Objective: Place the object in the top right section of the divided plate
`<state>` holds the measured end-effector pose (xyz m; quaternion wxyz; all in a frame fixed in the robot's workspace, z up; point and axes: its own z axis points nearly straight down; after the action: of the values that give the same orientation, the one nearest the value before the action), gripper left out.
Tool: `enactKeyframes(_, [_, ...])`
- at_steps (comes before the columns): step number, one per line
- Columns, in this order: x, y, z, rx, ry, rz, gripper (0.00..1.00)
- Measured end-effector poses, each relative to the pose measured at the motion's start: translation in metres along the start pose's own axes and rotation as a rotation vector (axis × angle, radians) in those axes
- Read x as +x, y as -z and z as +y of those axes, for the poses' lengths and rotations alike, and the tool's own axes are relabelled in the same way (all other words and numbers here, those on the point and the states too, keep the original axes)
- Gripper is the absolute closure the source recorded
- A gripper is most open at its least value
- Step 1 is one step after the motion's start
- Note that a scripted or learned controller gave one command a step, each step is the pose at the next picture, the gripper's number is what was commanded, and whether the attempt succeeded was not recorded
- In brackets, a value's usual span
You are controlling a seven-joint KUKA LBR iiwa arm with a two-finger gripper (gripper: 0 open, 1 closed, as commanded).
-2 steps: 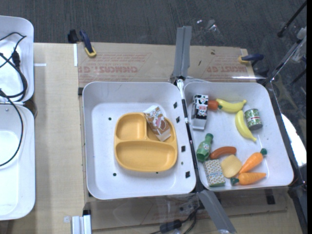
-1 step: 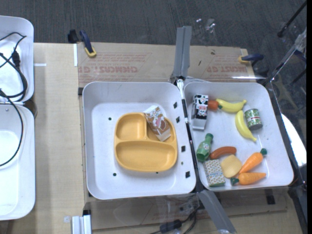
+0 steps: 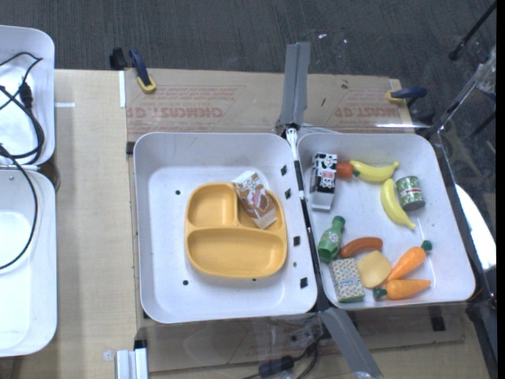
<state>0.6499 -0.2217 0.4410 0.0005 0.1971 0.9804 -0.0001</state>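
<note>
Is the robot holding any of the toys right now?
Nothing is being held. The small printed juice carton lies in the top right section of the yellow divided plastic plate, with nothing gripping it. The other toys rest in the right white bin.

Smooth matt yellow plastic divided plate [image 3: 233,251] — glossy printed carton [image 3: 257,199], white plastic bins [image 3: 158,290].

The right white bin [image 3: 442,164] serves as landmark. Inside it, near its left wall, a cow-print milk carton [image 3: 323,178] lies toward the far end — two bananas [image 3: 387,188] just beside it, and a green-labelled can [image 3: 409,193] touching the longer one. Toward the bin's near end sit a green bottle [image 3: 331,238], a sausage [image 3: 361,246], a cracker box [image 3: 346,280], a yellow chip-like piece [image 3: 374,269] and two carrots [image 3: 406,276]. Beyond its far rim — brown cardboard [image 3: 213,105] with blue clamps [image 3: 140,71].
</note>
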Motion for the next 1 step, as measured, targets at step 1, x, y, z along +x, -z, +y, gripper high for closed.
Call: enactKeyframes(1, [-0.0013,0.0014,0.0015,0.0,0.149,-0.003,1.0])
